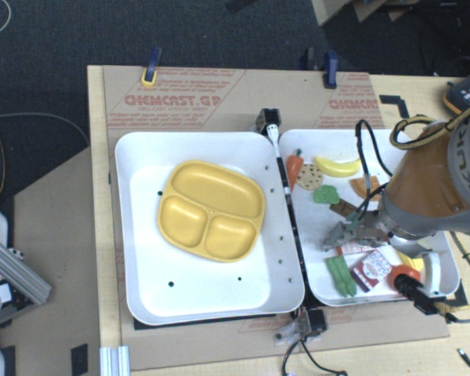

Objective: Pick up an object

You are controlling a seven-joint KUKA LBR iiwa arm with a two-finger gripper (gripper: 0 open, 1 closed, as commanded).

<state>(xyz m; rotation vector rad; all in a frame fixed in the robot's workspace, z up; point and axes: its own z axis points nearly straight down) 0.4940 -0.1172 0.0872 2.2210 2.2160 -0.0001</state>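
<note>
My gripper [351, 235] hangs low over the middle of the right bin [317, 292], on the grey arm with its orange band reaching in from the right. Just below it lie a red and white packet [372, 268] and a green pea pod [341, 275]. Further back are a yellow banana [337, 165], a round speckled cookie [310, 178], an orange carrot piece [295, 167], a green leafy piece [325, 195] and a brown piece [346, 207]. Nothing shows clearly in the gripper's grasp. The arm hides part of the bin's right side.
The left bin [141, 233] holds a yellow divided plate [211, 210]. A black strip [284, 186] runs along the rim between the two bins. An orange-red piece [404, 273] and a white cylinder [433, 271] lie at the right bin's front right.
</note>
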